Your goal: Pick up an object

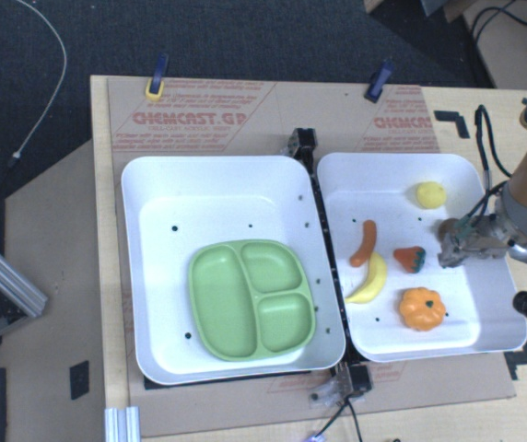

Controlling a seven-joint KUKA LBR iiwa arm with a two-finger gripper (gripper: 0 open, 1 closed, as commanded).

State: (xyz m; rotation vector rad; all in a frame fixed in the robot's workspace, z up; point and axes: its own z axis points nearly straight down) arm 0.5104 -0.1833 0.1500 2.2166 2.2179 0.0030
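The right bin (374, 178) holds several toy foods: a yellow lemon (430, 193), a reddish sausage (366, 242), a red pepper with a green stem (410, 259), a yellow banana (369, 283) and an orange pumpkin (422, 308). My gripper (450, 244) hangs at the bin's right side, just right of the red pepper and below the lemon. Nothing shows between its fingers.
The left bin (153, 201) carries a green divided plate (250, 297). A black clamp (304, 143) sits at the top between the bins. Blue and yellow clips (157, 77) hold the cardboard at the back edge. Cables run along the right.
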